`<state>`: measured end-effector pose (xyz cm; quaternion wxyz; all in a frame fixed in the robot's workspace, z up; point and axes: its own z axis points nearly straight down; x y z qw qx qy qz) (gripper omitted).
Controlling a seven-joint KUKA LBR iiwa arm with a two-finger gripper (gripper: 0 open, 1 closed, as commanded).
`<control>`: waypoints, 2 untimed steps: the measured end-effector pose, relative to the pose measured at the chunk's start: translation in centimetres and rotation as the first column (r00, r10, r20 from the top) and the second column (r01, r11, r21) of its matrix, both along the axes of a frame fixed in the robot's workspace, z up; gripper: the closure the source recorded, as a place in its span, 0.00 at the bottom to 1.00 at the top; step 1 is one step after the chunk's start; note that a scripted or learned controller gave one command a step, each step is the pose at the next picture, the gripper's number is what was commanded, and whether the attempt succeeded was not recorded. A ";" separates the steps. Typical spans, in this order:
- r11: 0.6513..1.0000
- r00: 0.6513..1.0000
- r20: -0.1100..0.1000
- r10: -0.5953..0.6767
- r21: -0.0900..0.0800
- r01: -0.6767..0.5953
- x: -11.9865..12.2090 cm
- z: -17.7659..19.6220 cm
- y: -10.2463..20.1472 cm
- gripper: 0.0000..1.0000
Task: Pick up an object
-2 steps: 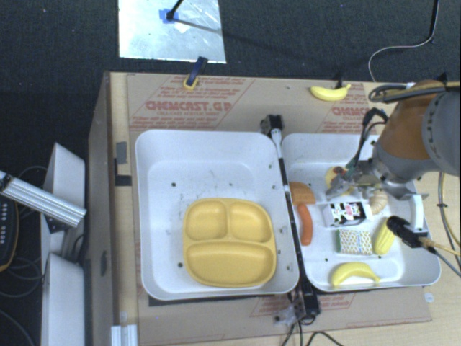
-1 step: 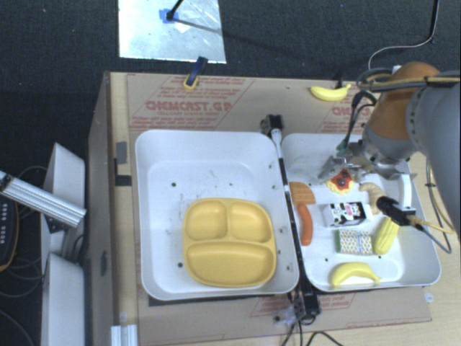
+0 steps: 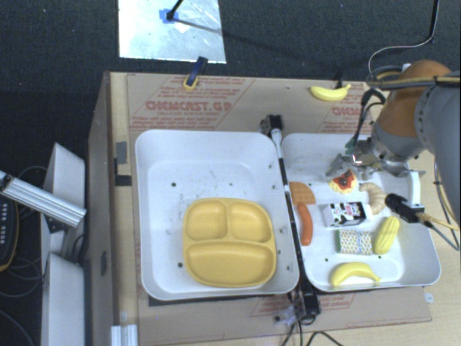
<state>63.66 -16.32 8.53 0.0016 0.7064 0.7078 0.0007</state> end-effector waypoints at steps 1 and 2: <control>1.000 1.000 -0.001 0.000 0.000 0.000 -1.5 0.0 -2.0 0.00; 1.000 1.000 -0.002 0.000 0.001 0.000 -4.9 -0.1 1.2 0.00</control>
